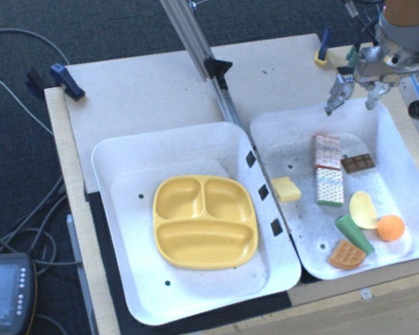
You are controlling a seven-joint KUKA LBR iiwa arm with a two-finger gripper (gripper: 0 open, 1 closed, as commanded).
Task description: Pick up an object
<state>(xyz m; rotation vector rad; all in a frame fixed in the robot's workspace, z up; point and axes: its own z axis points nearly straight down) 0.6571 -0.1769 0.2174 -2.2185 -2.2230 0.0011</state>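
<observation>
From the one camera above, the pale surface [139,87] carries two shallow white bins side by side: the left bin [122,218] holds a yellow plastic divided plate [203,221], and the right bin [410,167] holds the small things the task could draw on. Near the middle of the right bin stands a tall red, white and green carton [327,169], with a small brown chocolate-bar piece [357,163] touching its right side. By the bin's left wall lies a pale yellow block like a cheese cube [286,189]. Toward the near end sit a pale yellow oval slice [362,209], a green stick-shaped piece [354,235], an orange waffle-patterned wedge [347,255] and a round orange ball [391,228], all close together, several touching. These look like light, stiff toy foods; the ball would likely roll and slip from flat fingers, and the thin chocolate piece lies low and would be hard to get under. The carton seems the easiest choice, taken across its narrow sides where the faces are flat and parallel, though the chocolate piece crowds one side. The cheese-like cube, standing apart, also offers plain opposite faces. The grey two-finger gripper [355,95] hangs over the far edge of the right bin, well apart from every object, its fingers spread open with nothing between them and touching nothing.
</observation>
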